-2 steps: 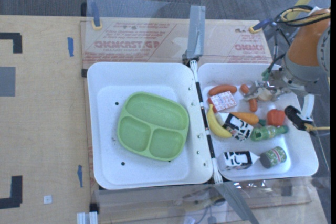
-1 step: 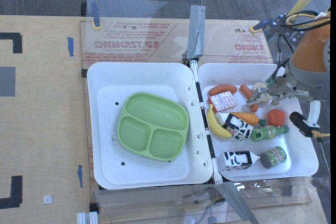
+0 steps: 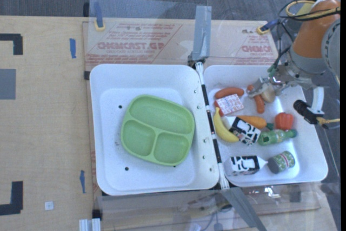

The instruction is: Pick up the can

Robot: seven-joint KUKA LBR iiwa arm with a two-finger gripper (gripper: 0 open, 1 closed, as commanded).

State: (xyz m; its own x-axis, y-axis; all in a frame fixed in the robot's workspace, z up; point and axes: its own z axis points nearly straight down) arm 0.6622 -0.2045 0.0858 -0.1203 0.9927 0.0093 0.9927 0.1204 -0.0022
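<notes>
Wooden bench (image 3: 43,116), two white bins side by side. Left bin (image 3: 102,89) holds a green tray (image 3: 157,130). I find the can (image 3: 281,162) on its side near the right bin's (image 3: 319,162) front corner, just beside a carton (image 3: 246,165). My gripper (image 3: 268,87) hovers over the far side, well apart from the can; I cannot tell its opening.

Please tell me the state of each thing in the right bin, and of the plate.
can: lying on its side, untouched
green bottle: lying down
banana: lying flat
milk carton: tipped over
green plate: right way up, in the left bin
pincer: over the right bin, far from the can
</notes>
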